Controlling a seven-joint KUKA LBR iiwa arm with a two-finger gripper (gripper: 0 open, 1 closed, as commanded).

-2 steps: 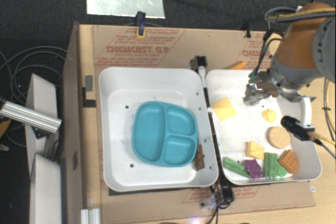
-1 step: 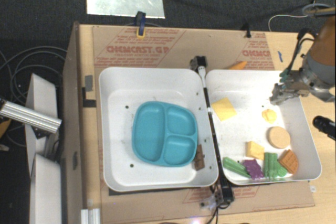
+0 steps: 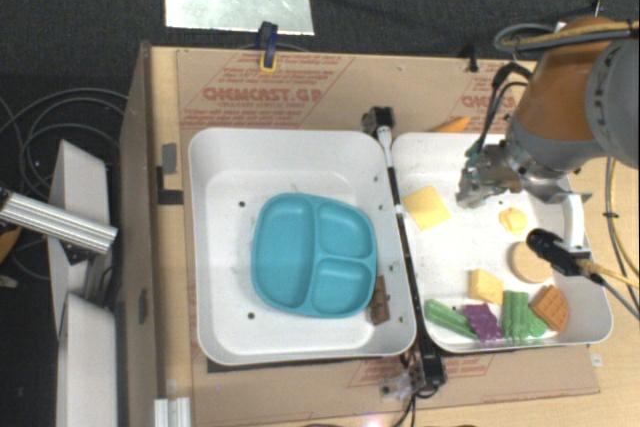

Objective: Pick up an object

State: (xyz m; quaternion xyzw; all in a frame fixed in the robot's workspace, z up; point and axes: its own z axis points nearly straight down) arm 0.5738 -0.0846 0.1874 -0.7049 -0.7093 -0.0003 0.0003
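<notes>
Yellow is the nearest colour to the gripper [image 3: 478, 183]: a flat cheese-like square [image 3: 427, 208] lies on the floor of the right bin [image 3: 600, 323], just to the left of the tool in the camera view and slightly toward the near rim. The gripper hangs low over the upper middle of that bin, under the grey wrist and orange band. Whether it is spread or closed I cannot tell; it reads as a dark metal lump, and nothing can be seen held in it.

The move turns on that short offset — the square sits apart from the tool, tilted so its edges run diagonal to the bin walls, which would call for a small shift left and perhaps a wrist turn before any descent.

Other candidates lie further off: a small yellow bit [image 3: 513, 219] just right and below the tool, a tan disc [image 3: 530, 264], and a row along the near wall — a pale block [image 3: 486, 286], green pod [image 3: 448, 317], purple piece [image 3: 483, 321], green piece [image 3: 517, 313], and waffle [image 3: 550, 307].

The left bin [image 3: 215, 245] holds a blue tray [image 3: 313, 254], well apart from the arm.
</notes>
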